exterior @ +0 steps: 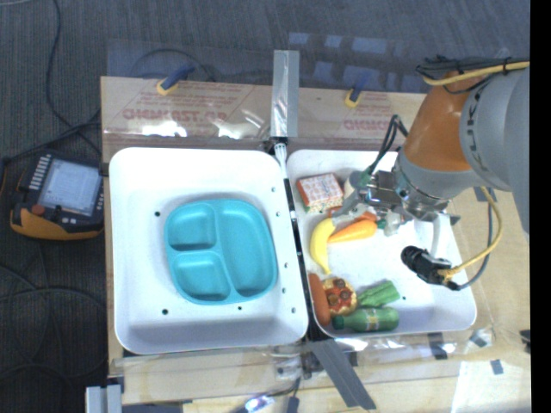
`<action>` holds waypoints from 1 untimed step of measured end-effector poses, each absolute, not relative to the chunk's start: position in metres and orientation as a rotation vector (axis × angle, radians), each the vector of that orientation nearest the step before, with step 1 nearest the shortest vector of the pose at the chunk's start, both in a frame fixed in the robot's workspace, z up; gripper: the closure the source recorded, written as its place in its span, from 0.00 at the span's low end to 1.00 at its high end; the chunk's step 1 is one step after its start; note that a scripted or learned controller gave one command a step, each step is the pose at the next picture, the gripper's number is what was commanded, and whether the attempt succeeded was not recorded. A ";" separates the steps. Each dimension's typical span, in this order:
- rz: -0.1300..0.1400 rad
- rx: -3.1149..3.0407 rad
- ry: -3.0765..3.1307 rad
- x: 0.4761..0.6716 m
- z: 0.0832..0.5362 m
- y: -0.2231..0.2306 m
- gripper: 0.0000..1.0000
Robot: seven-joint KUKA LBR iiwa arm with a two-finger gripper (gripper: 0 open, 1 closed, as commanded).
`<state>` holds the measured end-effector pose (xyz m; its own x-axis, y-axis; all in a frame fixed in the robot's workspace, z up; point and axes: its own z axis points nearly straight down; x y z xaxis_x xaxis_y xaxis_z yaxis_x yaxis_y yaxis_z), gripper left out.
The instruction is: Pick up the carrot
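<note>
Camera view, from above and at a slant: two shallow white bins side by side on a bench. The left bin (138,256) holds a turquoise divided tray (221,249). The right bin (448,304) holds the carrot (355,229), lying near the bin's middle with its tip pointing left, touching the upper end of a banana (319,243). A small printed box (320,191) sits above them, near the bin's far left corner. Along the near wall lie a green bottle (368,319), a green vegetable (377,295) and a reddish item (338,295). The arm (465,136) reaches in from the right; its gripper (377,203) sits directly over the carrot's thick end. Whether the gripper is closed on the carrot cannot be told.
</note>
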<state>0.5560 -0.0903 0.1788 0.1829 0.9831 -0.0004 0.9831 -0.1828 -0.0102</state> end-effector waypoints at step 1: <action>0.012 -2.314 -2.115 0.559 0.137 -0.160 0.00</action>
